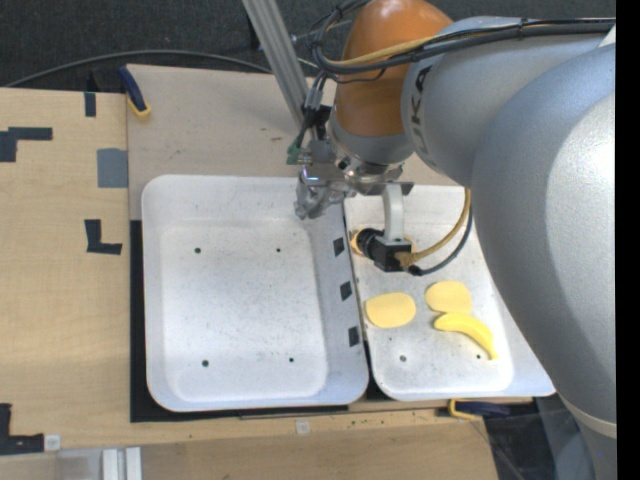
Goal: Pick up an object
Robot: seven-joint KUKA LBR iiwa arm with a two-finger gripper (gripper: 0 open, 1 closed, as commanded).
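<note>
Three yellow pieces lie in the right bin, toward its near end. The nearest to the divider is a flat, rounded oval piece, smooth and pale yellow. Just beside it, farther right, sits a second rounded yellow piece, and touching its lower edge is a curved, banana-shaped piece that tapers to a point toward the bin's near right corner. All three rest flat on the speckled white floor of that bin, apart from me.

My gripper hangs well up the bench from them, over the far end of the raised rim where the two bins meet. It looks like dull grey metal, but from this angle I cannot tell how my fingers are set, and I see nothing between them. A small black block with a yellow cable hangs from my wrist, over the right bin's far half.

The left bin is a shallow white tray with rounded corners, its floor finely speckled and marked by four small dark dots. My orange band bulges glossy above the wrist, with grey casing to the right.
</note>
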